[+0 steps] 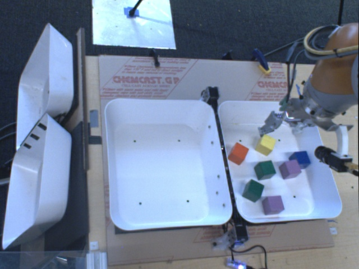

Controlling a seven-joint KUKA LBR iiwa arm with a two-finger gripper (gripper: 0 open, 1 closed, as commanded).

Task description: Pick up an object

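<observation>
The right bin point(320, 206) holds several small blocks: an orange cube point(238, 153), a yellow cube point(266, 144), a green cube point(265, 169), a darker green cube point(253, 190), two purple cubes point(290, 168) point(272, 204) and a blue cube point(300, 159). My gripper point(273, 123) hangs over the back part of this bin, just above and behind the yellow cube. Nothing shows in its grasp.
The left bin point(162, 167) sits beside the right one, with a black clip point(211, 94) at the shared wall's far end. Two spare white bins point(39, 150) lean at the far left. A black fitting point(331, 157) juts over the right bin's right edge.
</observation>
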